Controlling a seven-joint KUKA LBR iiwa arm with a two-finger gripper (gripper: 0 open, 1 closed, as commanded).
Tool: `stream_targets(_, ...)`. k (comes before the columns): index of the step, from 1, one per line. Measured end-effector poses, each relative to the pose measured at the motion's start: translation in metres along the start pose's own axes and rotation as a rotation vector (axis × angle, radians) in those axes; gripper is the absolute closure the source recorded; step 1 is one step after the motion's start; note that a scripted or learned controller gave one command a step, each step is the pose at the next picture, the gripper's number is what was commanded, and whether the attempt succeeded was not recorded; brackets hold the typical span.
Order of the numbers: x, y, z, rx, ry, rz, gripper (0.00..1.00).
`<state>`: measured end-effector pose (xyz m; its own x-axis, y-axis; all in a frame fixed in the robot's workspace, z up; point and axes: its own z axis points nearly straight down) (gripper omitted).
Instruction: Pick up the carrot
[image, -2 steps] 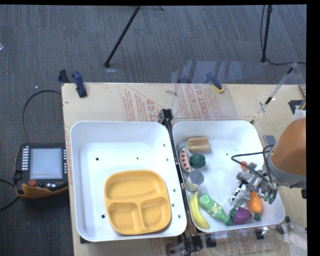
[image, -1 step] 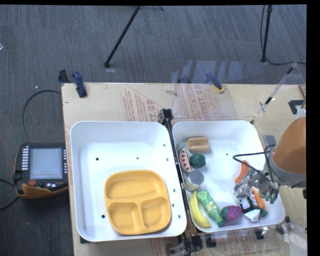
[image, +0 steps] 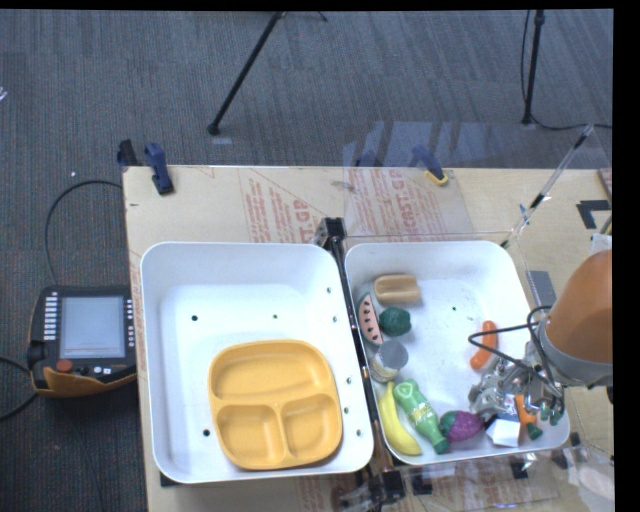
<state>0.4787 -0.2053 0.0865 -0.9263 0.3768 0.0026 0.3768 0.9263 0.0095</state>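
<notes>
The arm (image: 585, 320) reaches in from the right, its gripper (image: 512, 392) low at the wrist's end.

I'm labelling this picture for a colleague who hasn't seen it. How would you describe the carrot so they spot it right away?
Look in the right bin, the one crowded with toy food, toward its right side. Just left of the gripper lies the carrot, a small orange stick standing nearly upright in the picture. It is the one slim orange piece there; the banana is yellow and the bottle green.
</notes>
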Motion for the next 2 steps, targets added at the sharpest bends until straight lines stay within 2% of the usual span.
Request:
stream_targets(1, -0.004, 0.021, -0.053, 0.007, -0.005, 0.333, 1.00)
stream_targets(2, -0.046, 0.013, -0.107, 0.007, -0.006, 0.064, 1.00)
